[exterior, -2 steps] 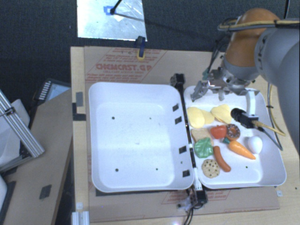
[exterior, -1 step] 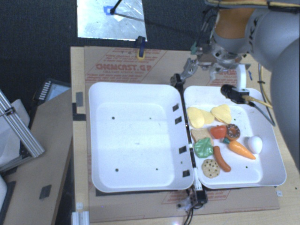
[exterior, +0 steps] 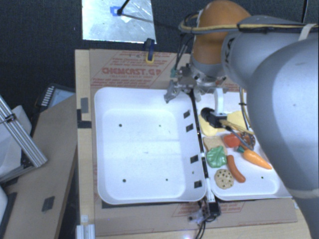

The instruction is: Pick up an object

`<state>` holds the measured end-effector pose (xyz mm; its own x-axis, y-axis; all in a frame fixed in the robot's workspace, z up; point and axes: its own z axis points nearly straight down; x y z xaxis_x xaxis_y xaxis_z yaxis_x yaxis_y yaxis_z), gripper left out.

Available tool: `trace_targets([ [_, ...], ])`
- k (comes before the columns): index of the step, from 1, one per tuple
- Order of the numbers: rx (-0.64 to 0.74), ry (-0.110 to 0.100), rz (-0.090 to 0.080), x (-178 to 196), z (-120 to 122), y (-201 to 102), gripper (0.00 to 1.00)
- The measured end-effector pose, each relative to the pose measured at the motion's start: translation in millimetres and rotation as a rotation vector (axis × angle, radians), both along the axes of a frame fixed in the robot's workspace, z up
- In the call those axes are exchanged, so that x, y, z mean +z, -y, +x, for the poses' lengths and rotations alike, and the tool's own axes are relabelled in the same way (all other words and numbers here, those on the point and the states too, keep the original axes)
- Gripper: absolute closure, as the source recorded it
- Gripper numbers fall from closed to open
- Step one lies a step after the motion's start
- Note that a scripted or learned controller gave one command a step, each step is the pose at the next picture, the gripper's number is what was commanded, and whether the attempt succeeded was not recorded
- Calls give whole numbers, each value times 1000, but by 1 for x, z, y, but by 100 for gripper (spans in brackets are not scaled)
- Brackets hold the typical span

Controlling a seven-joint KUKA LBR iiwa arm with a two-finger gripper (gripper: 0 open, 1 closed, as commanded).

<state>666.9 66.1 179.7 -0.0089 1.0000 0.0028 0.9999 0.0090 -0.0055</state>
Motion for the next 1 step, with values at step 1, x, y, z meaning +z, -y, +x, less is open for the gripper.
trace_targets([
  [1,0,1,0,-62,0,-64,0],
])
